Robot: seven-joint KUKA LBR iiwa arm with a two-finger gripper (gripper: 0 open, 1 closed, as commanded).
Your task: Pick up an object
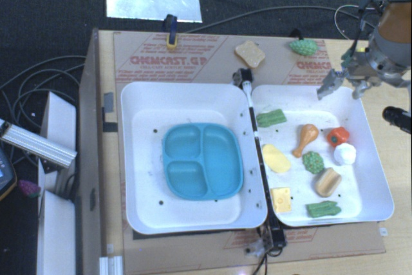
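The gripper [343, 87] is hovering over the far right corner of the right bin [380, 193], its two fingers [327, 85] spread apart and grasping nothing. Nearest below the fingers, a red tomato [338, 135] is sitting just above a white egg [345, 154], touching it. To the lower left of the fingers a chicken drumstick [306, 138] is lying tilted, with a green broccoli piece [313, 162] and a bread roll [327, 181] beneath it. Farther left of the fingers, a green pea pod [271, 118] is resting near the divider. Well to the left, a blue divided plate [202, 160] is lying in the left bin [141, 106].
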